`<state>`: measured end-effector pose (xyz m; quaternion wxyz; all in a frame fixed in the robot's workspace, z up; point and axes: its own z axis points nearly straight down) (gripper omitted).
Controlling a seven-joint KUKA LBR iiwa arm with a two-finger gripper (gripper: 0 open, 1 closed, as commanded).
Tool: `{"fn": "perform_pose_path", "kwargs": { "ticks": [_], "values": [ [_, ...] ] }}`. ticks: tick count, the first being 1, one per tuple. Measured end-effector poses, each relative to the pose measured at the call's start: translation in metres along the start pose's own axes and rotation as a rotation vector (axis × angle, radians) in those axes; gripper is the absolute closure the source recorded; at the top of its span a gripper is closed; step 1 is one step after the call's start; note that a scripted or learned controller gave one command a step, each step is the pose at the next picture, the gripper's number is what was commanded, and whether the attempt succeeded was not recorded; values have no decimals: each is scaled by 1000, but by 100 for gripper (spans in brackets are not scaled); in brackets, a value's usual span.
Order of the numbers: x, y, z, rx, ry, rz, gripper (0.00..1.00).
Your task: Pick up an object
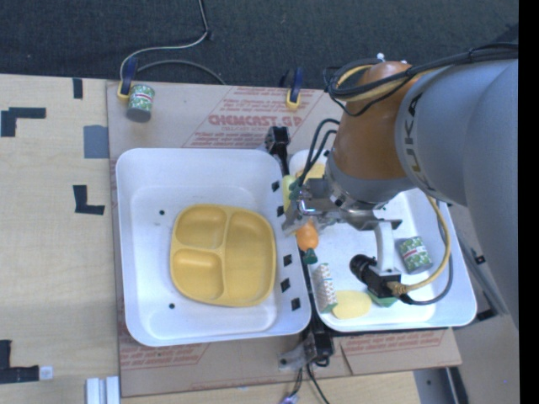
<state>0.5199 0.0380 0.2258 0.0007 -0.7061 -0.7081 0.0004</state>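
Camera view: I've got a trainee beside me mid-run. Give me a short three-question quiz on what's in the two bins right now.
1. True or false: the yellow divided tray lies in the left bin.
2. Which sits nearest the right bin's right wall? A. the small orange object B. the green-labelled can C. the pale yellow object
3. Fill in: the tray has ___ compartments.

Key
1. True. It lies flat in that bin's middle.
2. B. The orange object is by the divider between the bins, under the arm's wrist; the pale yellow one is near the front edge.
3. Three.
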Motion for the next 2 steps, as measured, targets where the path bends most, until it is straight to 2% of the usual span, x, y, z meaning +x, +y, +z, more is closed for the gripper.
{"fn": "perform_pose_path", "kwargs": {
  "ticks": [1, 2],
  "values": [
    [83, 52, 36, 2, -1, 0, 100],
    [83, 38, 34, 1, -2, 2, 100]
  ]
}}
